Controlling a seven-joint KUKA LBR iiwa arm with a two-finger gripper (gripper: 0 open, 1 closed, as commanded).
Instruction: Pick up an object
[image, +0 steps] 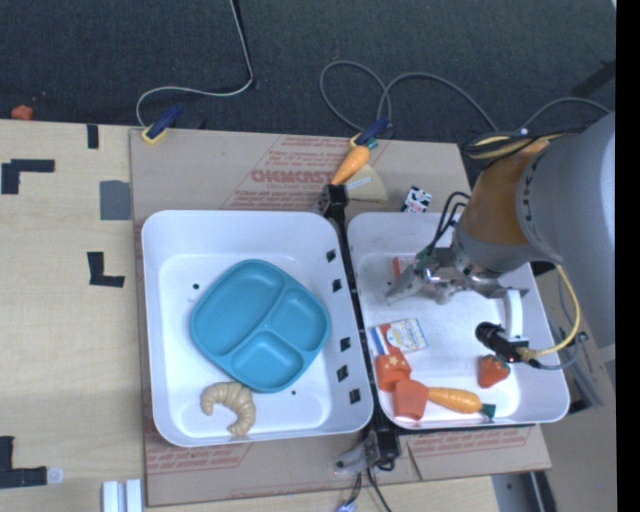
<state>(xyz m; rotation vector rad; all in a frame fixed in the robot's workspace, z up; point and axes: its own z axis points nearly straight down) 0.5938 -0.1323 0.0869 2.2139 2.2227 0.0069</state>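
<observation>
My gripper (422, 283) hangs low over the upper left part of the right bin (455, 345), with the grey arm and its orange band behind it to the right. A small red piece (395, 267) lies just left of it. Below it in the same bin lie a white and orange packet (400, 336), a red-orange cup (401, 386), a toy carrot (454, 400) and a strawberry (491, 372). Nothing shows held in the gripper.
The left bin (175, 255) holds a blue divided plate (260, 325) and a croissant (231, 403). Behind the bins on the cardboard lie another carrot (351, 162), a pale wedge (367, 185) and a small black-and-white object (418, 200). Cables trail at the back.
</observation>
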